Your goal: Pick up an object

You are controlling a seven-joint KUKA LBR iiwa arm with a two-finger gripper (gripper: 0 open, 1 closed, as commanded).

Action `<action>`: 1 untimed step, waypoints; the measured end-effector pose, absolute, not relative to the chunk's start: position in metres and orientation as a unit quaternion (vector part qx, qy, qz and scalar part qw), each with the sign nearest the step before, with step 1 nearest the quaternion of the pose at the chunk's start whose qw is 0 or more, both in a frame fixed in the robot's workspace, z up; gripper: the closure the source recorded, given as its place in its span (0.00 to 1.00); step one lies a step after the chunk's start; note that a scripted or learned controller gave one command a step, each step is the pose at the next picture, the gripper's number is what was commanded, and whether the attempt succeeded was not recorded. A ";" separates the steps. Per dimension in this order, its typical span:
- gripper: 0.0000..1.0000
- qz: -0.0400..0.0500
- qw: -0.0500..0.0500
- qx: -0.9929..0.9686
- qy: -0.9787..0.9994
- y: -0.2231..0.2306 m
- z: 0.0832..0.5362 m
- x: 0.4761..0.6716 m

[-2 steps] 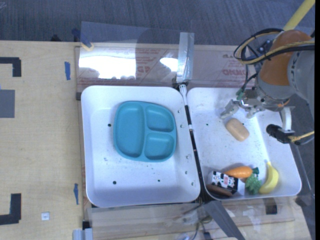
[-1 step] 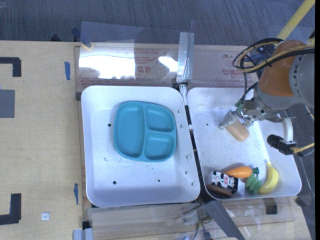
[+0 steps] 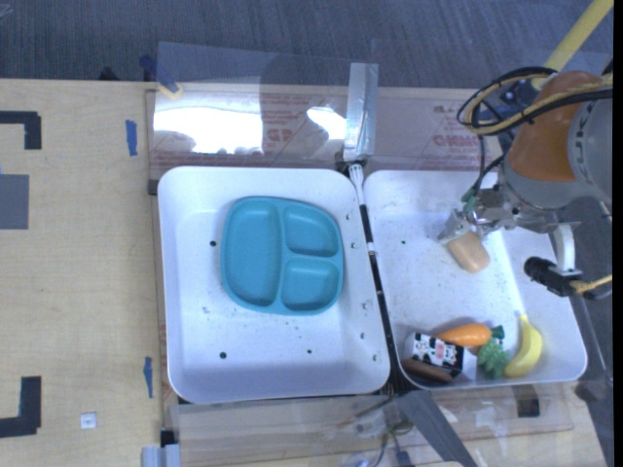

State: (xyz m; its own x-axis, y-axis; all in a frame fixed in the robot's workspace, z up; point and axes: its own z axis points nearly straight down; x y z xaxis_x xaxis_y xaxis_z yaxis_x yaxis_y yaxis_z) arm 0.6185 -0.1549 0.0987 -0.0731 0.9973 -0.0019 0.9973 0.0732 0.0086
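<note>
Gripper at the tan block, no lift yet.

The tan block (image 3: 469, 253) lies on the right bin (image 3: 409, 261) floor, upper middle, with the gripper (image 3: 465, 224) just above and touching it; whether the fingers are spread or closed on it I cannot tell. Carrot (image 3: 463, 336), banana (image 3: 527, 347) and carton (image 3: 435, 351) sit untouched at the near edge; grasp and raise remain.

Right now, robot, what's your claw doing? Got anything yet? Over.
Gripper low in right bin, right above tan block. Grasp not confirmed. Carrot, banana sit apart at near edge.
</note>
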 end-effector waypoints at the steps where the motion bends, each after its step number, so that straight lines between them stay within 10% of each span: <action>1: 1.00 0.004 0.004 0.634 0.773 -0.085 0.190 0.610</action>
